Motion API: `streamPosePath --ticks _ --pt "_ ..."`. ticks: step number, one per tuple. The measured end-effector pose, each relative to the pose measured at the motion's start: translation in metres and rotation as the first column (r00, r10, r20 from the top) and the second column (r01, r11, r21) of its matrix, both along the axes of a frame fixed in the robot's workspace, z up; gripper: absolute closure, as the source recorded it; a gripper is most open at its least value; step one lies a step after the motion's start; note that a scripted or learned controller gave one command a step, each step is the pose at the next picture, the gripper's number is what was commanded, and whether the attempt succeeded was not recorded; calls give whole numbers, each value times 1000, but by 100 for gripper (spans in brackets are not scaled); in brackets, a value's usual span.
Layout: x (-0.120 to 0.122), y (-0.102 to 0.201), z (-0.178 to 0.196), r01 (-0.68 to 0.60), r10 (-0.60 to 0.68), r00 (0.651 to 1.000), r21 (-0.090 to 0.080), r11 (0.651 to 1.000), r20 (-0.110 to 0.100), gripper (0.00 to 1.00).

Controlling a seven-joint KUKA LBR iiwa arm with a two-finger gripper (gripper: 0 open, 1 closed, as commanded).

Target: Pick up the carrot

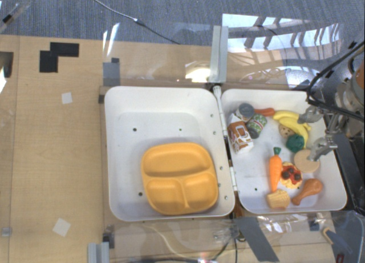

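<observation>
The carrot [275,169] lies in the right bin [341,199], green top pointing away from the camera, with a strawberry-topped pastry [290,176] touching its right side and a cracker [278,199] at its tip. The tool [319,136] hangs over the bin's right part, near a tan disc [307,162], and I cannot tell how far open it is; nothing shows in its grip. A good pick would likely descend over the carrot's bare upper half, closing across its width, clear of the pastry.

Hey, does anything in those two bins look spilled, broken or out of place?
Nothing stands out. The yellow tray lies flat in the left bin, turned a bit askew. The carrot and other toy foods lie loose in the right bin, none spilled over the rim.
</observation>
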State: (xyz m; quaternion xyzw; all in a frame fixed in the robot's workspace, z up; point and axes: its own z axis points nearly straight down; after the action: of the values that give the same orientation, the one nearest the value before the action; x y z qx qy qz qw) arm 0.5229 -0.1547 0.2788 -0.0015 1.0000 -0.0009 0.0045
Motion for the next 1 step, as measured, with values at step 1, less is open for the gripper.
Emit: streamPosePath --ticks 1 --pt "0 69 -127 -25 25 1000 6 1000 -12 0"
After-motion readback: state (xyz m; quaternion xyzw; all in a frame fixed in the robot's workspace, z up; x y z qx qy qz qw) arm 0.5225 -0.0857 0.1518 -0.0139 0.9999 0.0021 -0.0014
